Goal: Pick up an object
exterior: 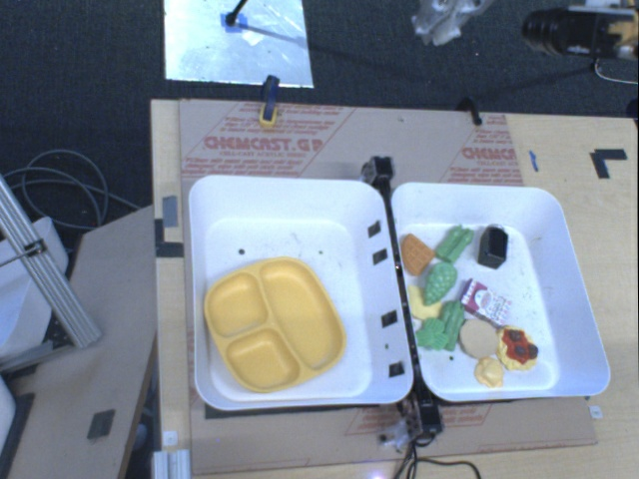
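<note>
I am hanging my hand [451, 13] high at twelve o'clock; whether it is spread, I cannot tell. Toy foods are crowding the right bin [569, 267], so I judge the apart-lying black block [492, 246] easiest.

A dark carpeted floor [90, 78] surrounds the pale wooden bench [599, 228]. Behind the bench, a shiny metal sheet [240, 28] lies on the floor. Left of the bench, cables [60, 188] loop beside what may be a lower tabletop [110, 317].

Light: bright, even, from overhead
Glare: metal sheet [238, 26] washed out
Shadows: faint
Focus: soft, slightly grainy throughout
</note>
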Robot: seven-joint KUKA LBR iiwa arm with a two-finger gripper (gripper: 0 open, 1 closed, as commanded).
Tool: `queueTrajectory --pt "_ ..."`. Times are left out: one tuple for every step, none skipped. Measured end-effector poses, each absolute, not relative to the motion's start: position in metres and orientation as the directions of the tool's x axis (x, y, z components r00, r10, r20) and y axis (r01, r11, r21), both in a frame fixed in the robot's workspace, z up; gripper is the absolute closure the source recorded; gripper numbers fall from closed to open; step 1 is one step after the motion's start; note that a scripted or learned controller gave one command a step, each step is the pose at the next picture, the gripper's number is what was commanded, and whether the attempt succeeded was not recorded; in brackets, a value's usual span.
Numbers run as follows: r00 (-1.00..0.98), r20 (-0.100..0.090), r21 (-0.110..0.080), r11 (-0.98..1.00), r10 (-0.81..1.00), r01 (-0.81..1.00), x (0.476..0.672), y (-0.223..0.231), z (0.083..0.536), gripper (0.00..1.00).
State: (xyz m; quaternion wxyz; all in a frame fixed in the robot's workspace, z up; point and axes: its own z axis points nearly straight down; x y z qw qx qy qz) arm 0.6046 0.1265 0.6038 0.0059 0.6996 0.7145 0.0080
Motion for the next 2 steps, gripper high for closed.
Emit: queueTrajectory --pt "-0.024 0.003 0.022 0.024 1.000 0.999 0.605 0.126 0.615 1.00" --pt "-0.026 0.003 0.025 0.026 1.000 0.999 0.605 0.126 0.626 1.00"
